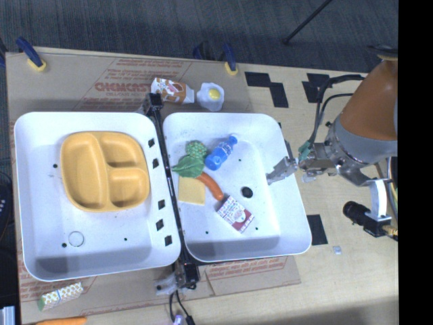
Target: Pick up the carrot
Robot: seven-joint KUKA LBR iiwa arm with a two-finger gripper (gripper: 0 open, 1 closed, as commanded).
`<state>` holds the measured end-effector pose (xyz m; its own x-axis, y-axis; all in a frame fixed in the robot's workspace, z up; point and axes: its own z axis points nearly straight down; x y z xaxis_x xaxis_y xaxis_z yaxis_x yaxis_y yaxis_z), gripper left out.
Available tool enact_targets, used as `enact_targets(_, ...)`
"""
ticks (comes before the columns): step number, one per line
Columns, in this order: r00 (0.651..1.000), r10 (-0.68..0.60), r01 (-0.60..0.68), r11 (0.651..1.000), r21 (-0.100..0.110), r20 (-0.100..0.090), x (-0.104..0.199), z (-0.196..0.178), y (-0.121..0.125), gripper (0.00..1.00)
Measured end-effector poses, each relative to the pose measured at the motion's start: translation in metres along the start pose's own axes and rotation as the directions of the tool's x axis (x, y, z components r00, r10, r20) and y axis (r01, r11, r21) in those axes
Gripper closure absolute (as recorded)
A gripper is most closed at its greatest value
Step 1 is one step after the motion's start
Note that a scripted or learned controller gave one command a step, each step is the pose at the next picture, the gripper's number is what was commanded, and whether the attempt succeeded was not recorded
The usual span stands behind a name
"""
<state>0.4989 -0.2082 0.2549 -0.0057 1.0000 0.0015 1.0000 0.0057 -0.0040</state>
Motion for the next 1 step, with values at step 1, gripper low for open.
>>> enact_targets(1,0.997,-0.074,0.074,0.997,-0.003,0.003,-0.0031,-0.1114,0.0205,0.0)
